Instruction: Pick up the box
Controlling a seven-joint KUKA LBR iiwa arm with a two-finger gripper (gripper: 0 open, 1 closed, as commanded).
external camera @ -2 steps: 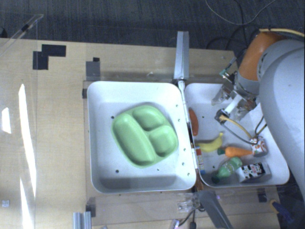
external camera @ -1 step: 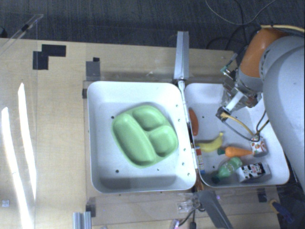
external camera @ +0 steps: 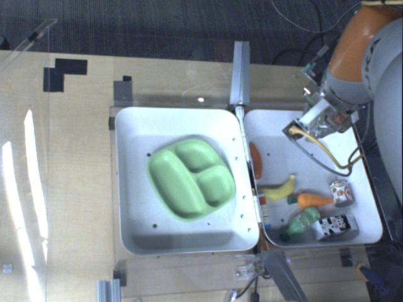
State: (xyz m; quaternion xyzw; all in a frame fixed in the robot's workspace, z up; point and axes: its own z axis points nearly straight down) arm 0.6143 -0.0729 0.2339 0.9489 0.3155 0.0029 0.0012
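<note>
**Gripper over the far end of the right bin, box at the near end**

The grey arm with its orange band (external camera: 352, 39) reaches in from the right. Its gripper (external camera: 313, 119) hangs above the far part of the shallow white right bin (external camera: 277, 131). From where I stand I cannot tell whether the gripper is spread or pressed together.

The small black-and-white box (external camera: 334, 226) lies in the near right corner of that bin, well apart from the gripper. Just to its left sits a green crumpled thing (external camera: 302, 222), perhaps a bag or bottle, too blurred to say.

An orange carrot (external camera: 313, 200) lies just beyond the box. A yellow banana (external camera: 279, 189) is on the carrot's left and a small white-and-red rounded item (external camera: 340, 192) on its right. A reddish-orange sausage-shaped piece (external camera: 255, 159) lies along the bin's left wall.

The shallow white left bin (external camera: 132, 168) holds a pale green three-compartment plastic plate (external camera: 189, 178), set at a slant.
</note>
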